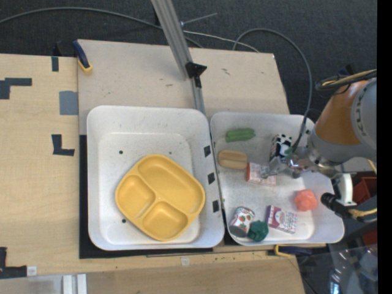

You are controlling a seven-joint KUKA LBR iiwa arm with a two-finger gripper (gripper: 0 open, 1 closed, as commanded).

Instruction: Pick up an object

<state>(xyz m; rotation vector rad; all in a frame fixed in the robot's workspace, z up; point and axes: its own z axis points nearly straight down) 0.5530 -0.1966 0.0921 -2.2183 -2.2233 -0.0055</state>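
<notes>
Metal pole point(173, 28) over tan bench point(153, 72); 2 white bins point(98, 133); dark carpet point(306, 17); tool point(278, 167) state unclear.

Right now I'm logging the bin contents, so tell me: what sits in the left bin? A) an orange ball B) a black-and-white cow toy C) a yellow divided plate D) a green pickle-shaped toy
C: the yellow divided plate lies alone in the left bin, while the small toys, such as the orange ball, lie in the right bin.
</notes>
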